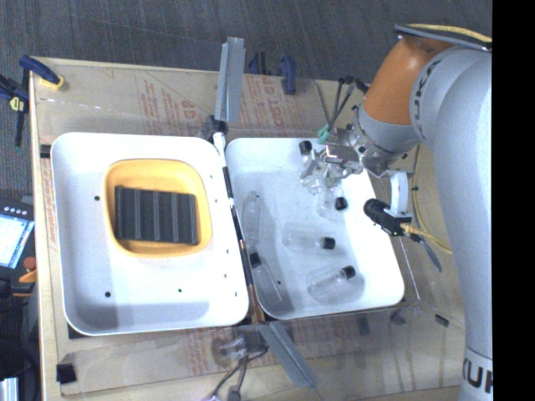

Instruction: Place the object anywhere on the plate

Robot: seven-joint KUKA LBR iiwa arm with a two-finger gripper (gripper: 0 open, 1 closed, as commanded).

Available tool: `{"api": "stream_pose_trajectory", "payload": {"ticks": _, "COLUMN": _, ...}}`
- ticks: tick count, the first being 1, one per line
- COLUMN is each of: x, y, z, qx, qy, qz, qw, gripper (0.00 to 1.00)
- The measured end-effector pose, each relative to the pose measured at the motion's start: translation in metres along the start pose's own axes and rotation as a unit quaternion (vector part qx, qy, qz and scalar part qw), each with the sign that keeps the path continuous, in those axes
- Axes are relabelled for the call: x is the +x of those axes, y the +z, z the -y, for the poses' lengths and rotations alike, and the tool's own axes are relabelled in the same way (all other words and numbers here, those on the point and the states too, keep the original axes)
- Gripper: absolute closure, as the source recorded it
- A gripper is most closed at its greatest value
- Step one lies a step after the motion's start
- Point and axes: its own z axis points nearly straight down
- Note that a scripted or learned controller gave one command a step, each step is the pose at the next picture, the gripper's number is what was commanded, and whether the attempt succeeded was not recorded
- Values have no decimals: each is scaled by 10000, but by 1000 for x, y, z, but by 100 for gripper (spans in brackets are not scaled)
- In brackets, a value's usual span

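Over the right-hand bin (380, 286), the grey arm (456, 140) is seen reaching in from the right, its gripper (328, 170) lowered among the clear vials. Beside it, the left bin (75, 224) is occupied by the yellow plate (159, 172), on which only a dark ribbed block (156, 215) is carried; no vial has been placed there, so the task is judged barely begun, with the pick, the carry across and the release all left to do. Several clear vials with black caps (333, 278) are scattered on the right bin's floor. One glassy shape is caught at the fingertips, possibly a vial, though whether it is gripped cannot be told through the glare. Red lettering is printed on the cardboard (150, 90) beneath the bins, but it cannot be read. A partial "KU" (476, 378) is made out low on the arm.
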Motion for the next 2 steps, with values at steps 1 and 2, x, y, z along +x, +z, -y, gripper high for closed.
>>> {"api": "stream_pose_trajectory", "payload": {"ticks": 1, "x": 70, "y": -12, "z": 14, "qx": 3, "qy": -813, "qz": 9, "qw": 9967, "gripper": 100}}
{"api": "stream_pose_trajectory", "payload": {"ticks": 2, "x": 152, "y": 6, "z": 11, "qx": 8, "qy": -1398, "qz": 12, "qw": 9902, "gripper": 100}}
